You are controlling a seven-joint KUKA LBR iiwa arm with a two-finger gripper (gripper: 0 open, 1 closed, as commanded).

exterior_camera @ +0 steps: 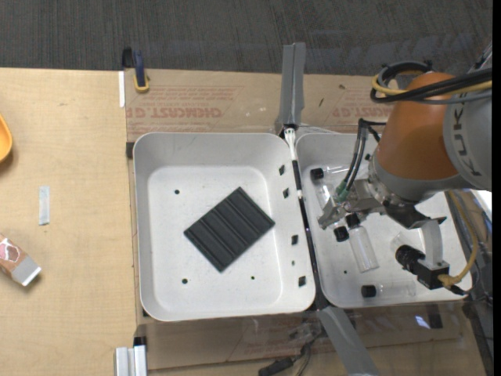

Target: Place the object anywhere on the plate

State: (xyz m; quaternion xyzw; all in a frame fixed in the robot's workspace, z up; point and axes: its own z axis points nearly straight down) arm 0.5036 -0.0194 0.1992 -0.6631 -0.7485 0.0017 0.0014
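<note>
Placement has not been achieved: the dark ribbed plate [229, 229] lies flat and bare in the left bin [156, 288], set diagonally. The gripper [342, 210] is held low over the right bin [344, 294], presumably for a pick. A clear object [362, 251] lies just beside it. How far open the gripper is cannot be told.

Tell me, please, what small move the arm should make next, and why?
Probably a short descent with the gripper over the right bin, toward the small clear object just beside it. Nothing shows between the gripper and the dark ridged plate, which lies alone in the left bin.
</note>
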